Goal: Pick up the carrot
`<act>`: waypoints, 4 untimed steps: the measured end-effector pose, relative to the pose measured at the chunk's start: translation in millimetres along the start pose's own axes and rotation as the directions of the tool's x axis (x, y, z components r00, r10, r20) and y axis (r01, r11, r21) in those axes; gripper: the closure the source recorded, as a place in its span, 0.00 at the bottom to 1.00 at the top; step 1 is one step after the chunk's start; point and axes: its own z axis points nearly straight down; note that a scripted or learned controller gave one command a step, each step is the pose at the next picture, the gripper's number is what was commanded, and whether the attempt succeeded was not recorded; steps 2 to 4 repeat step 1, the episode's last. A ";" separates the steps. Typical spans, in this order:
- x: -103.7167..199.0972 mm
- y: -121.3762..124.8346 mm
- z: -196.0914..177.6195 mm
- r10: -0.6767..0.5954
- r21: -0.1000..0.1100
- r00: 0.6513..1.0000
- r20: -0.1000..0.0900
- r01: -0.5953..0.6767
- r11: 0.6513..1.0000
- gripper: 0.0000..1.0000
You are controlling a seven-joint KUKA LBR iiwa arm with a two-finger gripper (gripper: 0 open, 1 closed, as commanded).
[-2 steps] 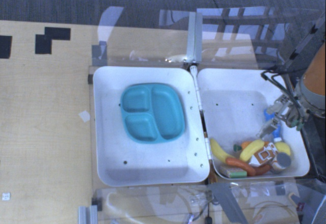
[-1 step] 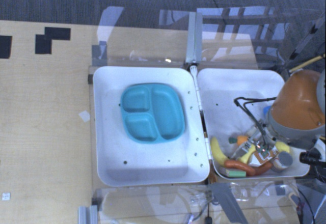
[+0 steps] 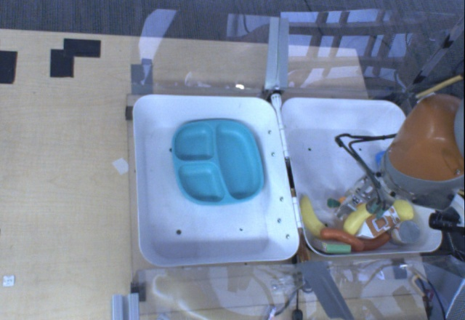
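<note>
Far out to the left of the gripper, across the divider, sits the left bin with a blue divided plate lying flat near its middle; nothing there concerns the pick. Moving right over the divider into the right bin, the first thing met is a yellow banana, curved, lying to the lower left of the gripper and apart from it. Next comes the carrot, orange and slim, resting on the bin floor along the near wall. It lies below and a little left of the gripper, close but not touching as far as I can judge. Its long axis runs roughly left to right, tilting slightly downward toward the right, where a reddish piece continues the line. A small green item sits just under it. Directly under the wrist are a yellow piece and a brown-and-white packet, crowded together. The gripper hangs among this clutter beneath the orange band; whether it is released or clenched cannot be told. My judgement: the coming move needs a short shift toward the near wall and leftward, closing across the carrot's narrow width.
</note>
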 end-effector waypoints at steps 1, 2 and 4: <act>-7.2 82.6 -80.7 -0.029 0.005 1.000 -0.005 0.029 1.000 1.00; -7.2 82.6 -80.7 -0.029 0.005 1.000 -0.005 0.029 1.000 1.00; -7.2 82.6 -80.7 -0.029 0.005 1.000 -0.005 0.029 1.000 1.00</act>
